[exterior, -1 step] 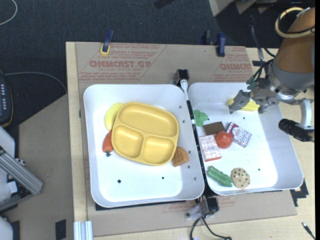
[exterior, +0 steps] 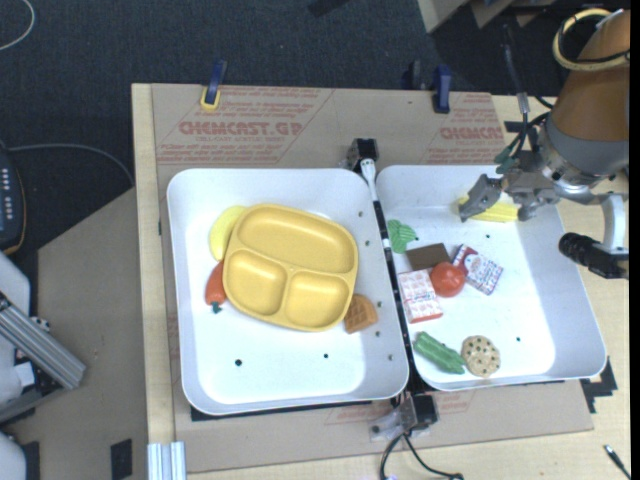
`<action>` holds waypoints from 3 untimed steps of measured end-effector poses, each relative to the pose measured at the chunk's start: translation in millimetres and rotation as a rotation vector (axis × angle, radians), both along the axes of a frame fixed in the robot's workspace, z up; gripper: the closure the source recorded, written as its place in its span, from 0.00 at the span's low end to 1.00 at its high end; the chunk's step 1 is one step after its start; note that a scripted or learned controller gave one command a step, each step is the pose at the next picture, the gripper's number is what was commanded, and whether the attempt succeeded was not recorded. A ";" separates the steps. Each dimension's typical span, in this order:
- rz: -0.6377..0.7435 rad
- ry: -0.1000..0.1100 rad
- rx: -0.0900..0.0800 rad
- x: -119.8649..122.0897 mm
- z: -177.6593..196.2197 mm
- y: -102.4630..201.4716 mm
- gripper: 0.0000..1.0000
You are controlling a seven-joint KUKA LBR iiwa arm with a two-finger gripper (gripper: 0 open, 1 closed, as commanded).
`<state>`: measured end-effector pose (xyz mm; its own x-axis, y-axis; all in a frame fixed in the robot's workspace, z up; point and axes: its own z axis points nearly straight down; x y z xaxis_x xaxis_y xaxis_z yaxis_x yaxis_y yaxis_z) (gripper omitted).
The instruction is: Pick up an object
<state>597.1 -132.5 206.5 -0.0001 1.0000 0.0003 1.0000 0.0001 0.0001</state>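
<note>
My gripper (exterior: pixel 503 204) hangs over the far part of the right bin (exterior: pixel 570 313), with the arm coming in from the right. A yellow object (exterior: pixel 488 210) lies right at its tip; whether it is gripped is unclear. Nearer in the same bin are a green leafy piece (exterior: pixel 402 235), a brown block (exterior: pixel 428 257), a red tomato (exterior: pixel 448 280), two red-and-white packets (exterior: pixel 419 296) (exterior: pixel 484 272), a green vegetable (exterior: pixel 438 352) and a cookie (exterior: pixel 481 355).
The left bin (exterior: pixel 270 373) holds a yellow divided tray (exterior: pixel 290 266), a yellow piece (exterior: pixel 222 230) behind it, a red-orange pepper (exterior: pixel 215 286) at its left and a brown waffle (exterior: pixel 360 314) at its right. A black divider (exterior: pixel 385 258) runs between the bins.
</note>
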 end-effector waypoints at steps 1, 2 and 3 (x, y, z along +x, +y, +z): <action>0.000 0.006 0.001 -2.5 -42.8 0.2 0.00; 0.000 0.008 0.002 -0.6 -105.3 -3.6 0.00; 0.000 0.000 0.001 0.9 -119.1 -3.4 0.00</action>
<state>598.1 -135.9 87.3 0.0002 1.0000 0.0012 1.0000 -0.0002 0.0006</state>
